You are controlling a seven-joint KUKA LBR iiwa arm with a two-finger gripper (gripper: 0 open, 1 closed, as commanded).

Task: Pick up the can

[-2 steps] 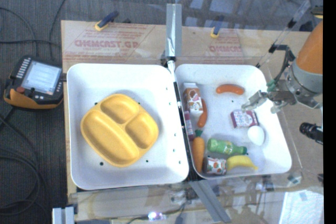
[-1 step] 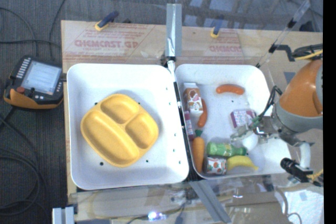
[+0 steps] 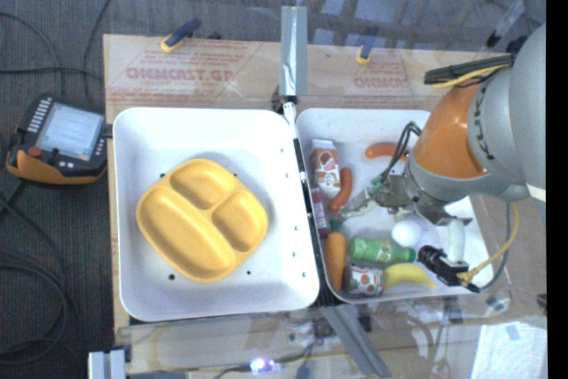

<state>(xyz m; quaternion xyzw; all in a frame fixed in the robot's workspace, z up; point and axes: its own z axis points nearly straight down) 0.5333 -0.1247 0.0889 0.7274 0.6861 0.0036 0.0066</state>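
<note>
- Left bin, centre-left of the frame, holds a yellow tray.
- Can lies at the right bin's bottom edge, lower centre, between carrot and banana.
- Gripper hovers above, centre-right; its opening I cannot tell.

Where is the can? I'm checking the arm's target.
The can lies in the right bin, at its near left corner, just below the green bottle and beside the banana.
</note>
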